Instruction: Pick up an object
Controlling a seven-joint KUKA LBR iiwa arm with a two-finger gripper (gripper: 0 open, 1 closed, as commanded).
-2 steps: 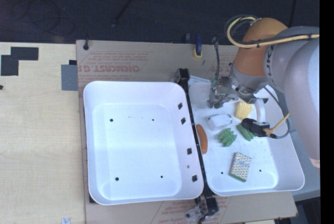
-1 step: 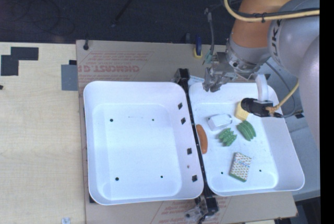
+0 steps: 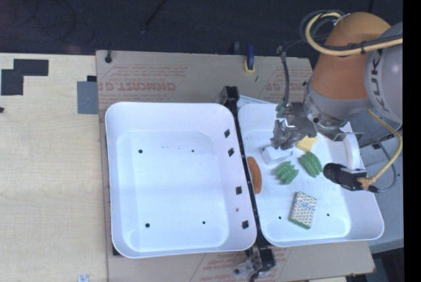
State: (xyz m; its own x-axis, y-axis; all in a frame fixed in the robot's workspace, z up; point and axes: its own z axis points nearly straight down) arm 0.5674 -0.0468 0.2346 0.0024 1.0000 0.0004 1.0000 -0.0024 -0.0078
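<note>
My gripper (image 3: 281,142) reaches down into the right bin (image 3: 329,231) near its upper middle, just above a small white block (image 3: 272,156). A yellow piece (image 3: 306,143) lies right beside the gripper on its right. Two green toys lie below it: a darker one (image 3: 287,172) and a lighter one (image 3: 310,164). An orange-brown object (image 3: 254,174) rests against the bin's left wall. A patterned green-and-white box (image 3: 303,210) lies in the lower part of the bin. Nothing is visibly held between the fingers.
The left bin (image 3: 125,208) stands beside the right one, joined by a black divider (image 3: 240,169). The arm's orange band (image 3: 342,64) and cables loom over the right bin's upper right. A black part of the arm (image 3: 345,175) overhangs the bin's right side.
</note>
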